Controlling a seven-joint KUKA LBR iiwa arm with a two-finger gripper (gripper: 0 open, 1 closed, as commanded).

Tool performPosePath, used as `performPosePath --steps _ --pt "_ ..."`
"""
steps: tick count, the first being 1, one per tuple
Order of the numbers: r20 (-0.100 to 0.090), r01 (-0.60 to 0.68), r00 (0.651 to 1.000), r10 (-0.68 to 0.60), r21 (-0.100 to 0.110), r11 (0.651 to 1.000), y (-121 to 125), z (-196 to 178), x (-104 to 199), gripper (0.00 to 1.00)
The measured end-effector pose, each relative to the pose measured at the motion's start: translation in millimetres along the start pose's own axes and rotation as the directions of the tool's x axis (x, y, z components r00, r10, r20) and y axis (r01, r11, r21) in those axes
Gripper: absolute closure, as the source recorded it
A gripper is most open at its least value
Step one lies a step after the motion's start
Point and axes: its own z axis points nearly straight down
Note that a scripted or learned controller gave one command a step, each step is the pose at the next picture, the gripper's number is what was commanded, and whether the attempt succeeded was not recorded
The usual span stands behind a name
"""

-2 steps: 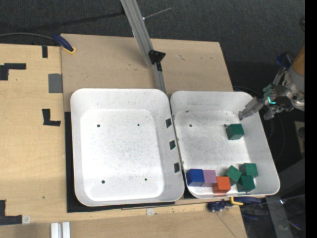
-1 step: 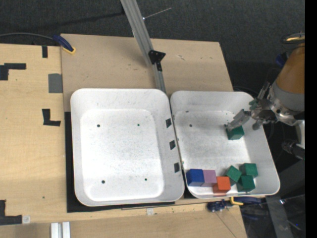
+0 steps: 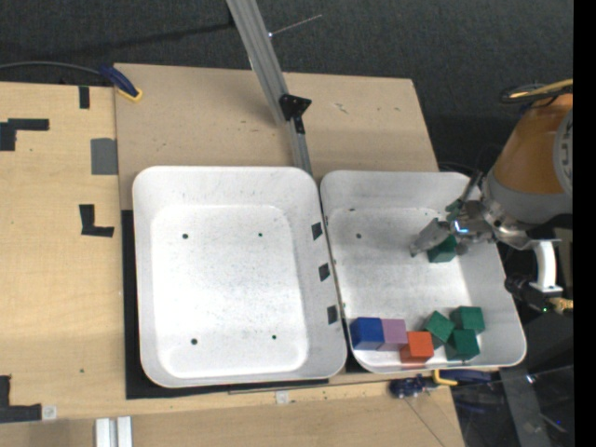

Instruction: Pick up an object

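My gripper (image 3: 445,238) reaches in from the right over the right bin (image 3: 391,182), near that bin's right wall. It is shut on a small green block (image 3: 444,249), which sits between a grey finger (image 3: 427,240) on the left and the wrist side on the right. Along the bin's front edge lie a blue block (image 3: 367,331), a purple block (image 3: 395,331), an orange block (image 3: 419,345) and three more green blocks (image 3: 463,344). The orange band of the arm (image 3: 533,156) stands above the wrist.
The left bin (image 3: 149,250) lies beside the right one, sharing a raised middle rim. A slanted metal rail (image 3: 265,54) runs down from the top to the bins' junction. The wooden bench (image 3: 56,250) extends to the left.
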Motion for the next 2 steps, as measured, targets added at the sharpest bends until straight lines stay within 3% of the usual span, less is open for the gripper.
performPosePath --steps 1,2 --pt "0.008 -0.001 1.0 0.001 -0.021 1.0 4.6 32.2 -1.9 0.0" --pt "0.008 0.0 1.0 0.0 -0.02 1.0 4.2 24.4 -1.7 1.0"
